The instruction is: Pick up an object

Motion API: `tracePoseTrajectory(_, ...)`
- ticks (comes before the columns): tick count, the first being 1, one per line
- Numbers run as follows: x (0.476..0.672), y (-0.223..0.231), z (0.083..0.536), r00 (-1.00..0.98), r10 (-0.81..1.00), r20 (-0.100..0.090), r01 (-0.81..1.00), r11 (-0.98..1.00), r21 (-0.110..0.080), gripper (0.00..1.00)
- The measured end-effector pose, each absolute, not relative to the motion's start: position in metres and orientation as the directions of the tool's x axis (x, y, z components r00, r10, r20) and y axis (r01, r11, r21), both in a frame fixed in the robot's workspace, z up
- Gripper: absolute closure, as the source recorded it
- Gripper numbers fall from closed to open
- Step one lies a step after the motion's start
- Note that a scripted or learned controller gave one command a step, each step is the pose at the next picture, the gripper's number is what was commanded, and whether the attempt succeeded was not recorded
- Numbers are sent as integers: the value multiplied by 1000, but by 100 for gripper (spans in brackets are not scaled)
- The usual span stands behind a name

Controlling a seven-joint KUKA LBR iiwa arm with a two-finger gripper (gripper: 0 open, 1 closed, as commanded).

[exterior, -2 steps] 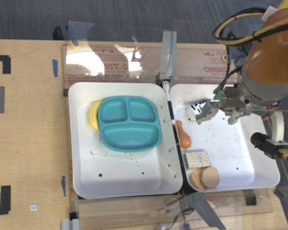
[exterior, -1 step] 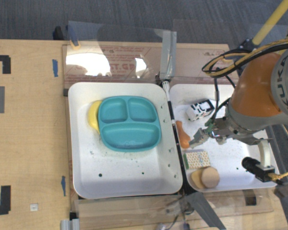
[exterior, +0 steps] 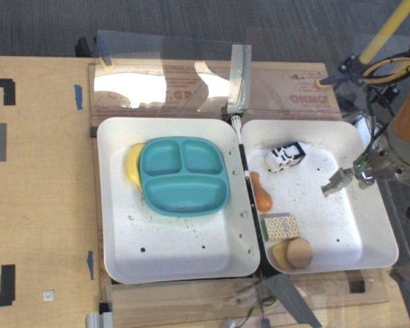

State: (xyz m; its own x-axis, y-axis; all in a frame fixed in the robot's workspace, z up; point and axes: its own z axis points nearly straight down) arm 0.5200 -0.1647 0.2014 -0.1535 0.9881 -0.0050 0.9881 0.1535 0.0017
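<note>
Four candidates lie in the right bin (exterior: 379, 244): a black-and-white toy (exterior: 285, 156) near the back, an orange carrot-shaped piece (exterior: 261, 193) against the divider, a patterned card (exterior: 280, 227) and a tan wooden piece (exterior: 295, 253) in the front corner. The gripper (exterior: 338, 182) hangs over bare floor at the bin's right side, apart from all of them and holding nothing; its opening cannot be judged. The left bin (exterior: 116, 244) carries a teal divided tray (exterior: 184, 176) over a yellow object (exterior: 132, 164).
</note>
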Motion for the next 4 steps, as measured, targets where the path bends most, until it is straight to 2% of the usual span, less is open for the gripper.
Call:
tracePoseTrajectory(1, 561, -96, 88, -38, 999, -2, 999, 38, 9, 0)
tracePoseTrajectory(2, 495, -112, 88, -53, 999, -1, 999, 53, 4, 0)
tracePoseTrajectory(3, 516, -180, 231, -76, 997, -6, 997, 76, 11, 0)
tracePoseTrajectory(4, 568, -129, 90, -102, 995, -2, 995, 102, 8, 0)
